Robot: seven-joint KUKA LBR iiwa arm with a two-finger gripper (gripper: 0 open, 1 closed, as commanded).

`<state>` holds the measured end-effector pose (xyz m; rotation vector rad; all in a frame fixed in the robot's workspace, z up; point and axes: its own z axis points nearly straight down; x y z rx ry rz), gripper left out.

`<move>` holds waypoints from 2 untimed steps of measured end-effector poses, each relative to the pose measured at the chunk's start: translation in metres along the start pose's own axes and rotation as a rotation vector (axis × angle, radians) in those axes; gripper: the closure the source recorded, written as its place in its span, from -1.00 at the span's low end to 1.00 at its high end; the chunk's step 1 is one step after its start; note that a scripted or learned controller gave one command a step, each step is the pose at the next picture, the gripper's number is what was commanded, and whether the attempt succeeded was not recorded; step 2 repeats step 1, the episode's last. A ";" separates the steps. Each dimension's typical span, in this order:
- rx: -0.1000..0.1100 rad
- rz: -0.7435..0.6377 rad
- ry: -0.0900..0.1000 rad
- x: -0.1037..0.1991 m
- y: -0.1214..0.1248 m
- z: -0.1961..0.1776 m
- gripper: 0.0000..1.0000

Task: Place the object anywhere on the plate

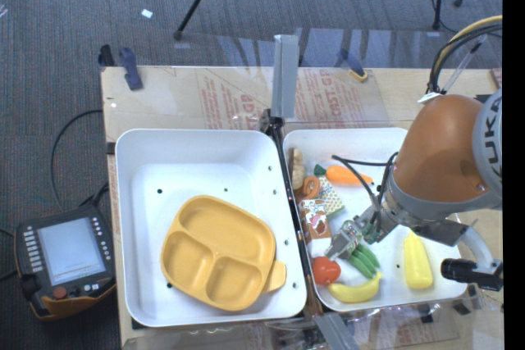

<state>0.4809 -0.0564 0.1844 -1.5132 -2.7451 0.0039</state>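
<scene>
Gripper (351,239) is lowered into the right bin (390,137) over the toy food pile, beside the green vegetable (365,260); finger state cannot be told. Nothing visibly held. Yellow sectioned plate (218,251) waits in the left bin (148,152).

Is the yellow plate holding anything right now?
Empty. The plate in the left bin shows bare compartments; the toy food lies in the right bin.

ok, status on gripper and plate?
Gripper low in right white bin, among toy food. Yellow compartment plate in left white bin, nothing on it.
</scene>
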 end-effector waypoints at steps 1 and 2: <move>0.000 0.000 0.000 0.000 0.000 0.000 -1.00; 0.000 0.000 0.000 0.000 0.000 0.000 -1.00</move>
